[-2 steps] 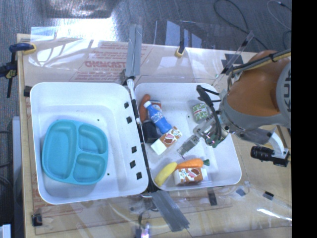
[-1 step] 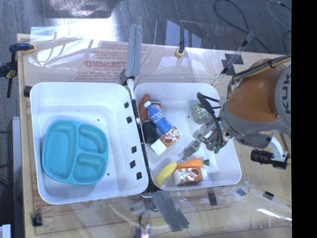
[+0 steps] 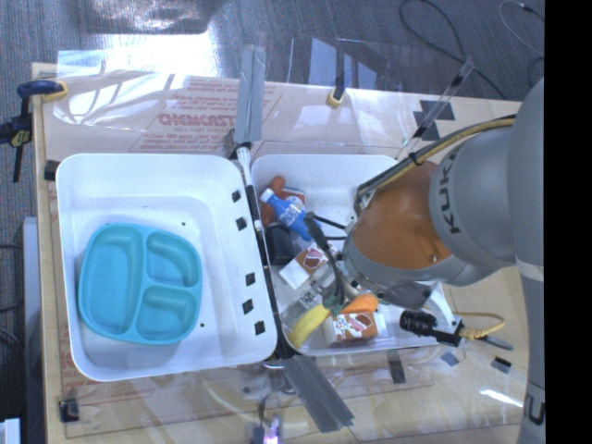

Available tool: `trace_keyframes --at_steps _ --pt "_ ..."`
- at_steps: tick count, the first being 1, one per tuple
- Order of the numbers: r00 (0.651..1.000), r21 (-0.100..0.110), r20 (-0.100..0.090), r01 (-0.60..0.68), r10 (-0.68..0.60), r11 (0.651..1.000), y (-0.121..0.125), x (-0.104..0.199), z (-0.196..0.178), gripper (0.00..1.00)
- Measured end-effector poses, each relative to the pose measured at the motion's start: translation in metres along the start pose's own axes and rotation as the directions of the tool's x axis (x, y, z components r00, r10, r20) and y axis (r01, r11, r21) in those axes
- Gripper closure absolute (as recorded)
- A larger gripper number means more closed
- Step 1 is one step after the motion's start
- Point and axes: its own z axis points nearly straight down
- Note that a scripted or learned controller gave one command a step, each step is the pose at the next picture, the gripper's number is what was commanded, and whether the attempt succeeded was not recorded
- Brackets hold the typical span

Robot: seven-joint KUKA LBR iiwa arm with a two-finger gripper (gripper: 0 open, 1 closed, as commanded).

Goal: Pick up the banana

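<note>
The arm (image 3: pixel 444 220) hangs over the right bin (image 3: pixel 370 169) near the banana (image 3: pixel 310 322); I cannot tell how its jaws stand.

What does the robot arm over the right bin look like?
The bulky rounded grey metal arm carries dark "KUKA" lettering along its side and a glossy orange band above the wrist. A thin yellow cable and black cables run along it toward the tool.

This is a robotics lab: a grey industrial arm (image 3: pixel 481 202) comes in from three o'clock over a tabletop (image 3: pixel 139 123) with two white bins (image 3: pixel 148 178). A blue clamp (image 3: pixel 37 89) grips the ten o'clock corner, and loose cables (image 3: pixel 435 12) trail across grey carpet (image 3: pixel 111 7) at twelve.
</note>
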Motion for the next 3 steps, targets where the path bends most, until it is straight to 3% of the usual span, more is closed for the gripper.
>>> trace_keyframes --at_steps 1,2,3 --pt "1.0 0.0 -0.006 -0.026 0.026 1.0 -0.034 -0.039 0.017 0.0" --pt "1.0 0.0 -0.007 -0.023 0.023 1.0 -0.033 -0.039 0.008 1.0" --pt "1.0 -0.001 -0.006 -0.008 0.008 1.0 0.02 -0.026 -0.093 1.0"
